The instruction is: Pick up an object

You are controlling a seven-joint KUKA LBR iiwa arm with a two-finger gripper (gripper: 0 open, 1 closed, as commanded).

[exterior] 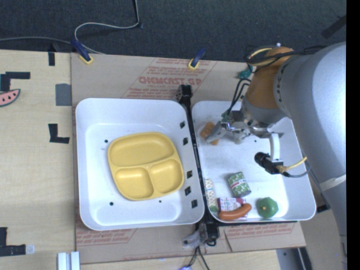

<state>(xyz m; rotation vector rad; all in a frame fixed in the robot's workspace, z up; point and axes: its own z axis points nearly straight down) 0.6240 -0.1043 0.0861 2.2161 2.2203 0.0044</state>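
1. Overhead, the camera view looks down on two shallow white bins set side by side on a cardboard sheet; the left bin (90, 151) holds a yellow divided plate (146, 165) lying flat near its middle.
2. Reaching in from the right, the grey arm (315, 100) with its orange band (267, 83) bends down over the upper part of the right bin (292, 151).
3. Its gripper (225, 129) sits low over the upper left of the right bin, just beside a small brown object (207, 130) that lies close to the divider between the bins. Whether the gripper is clenched or released cannot be told at this slant, and the brown object cannot be seen to be gripped.
4. Along the right bin's lower edge lie a green patterned box (238, 183), a round green ball (267, 207), a red sausage-shaped toy (235, 211) and a small printed packet (210, 194), all well apart from the gripper.
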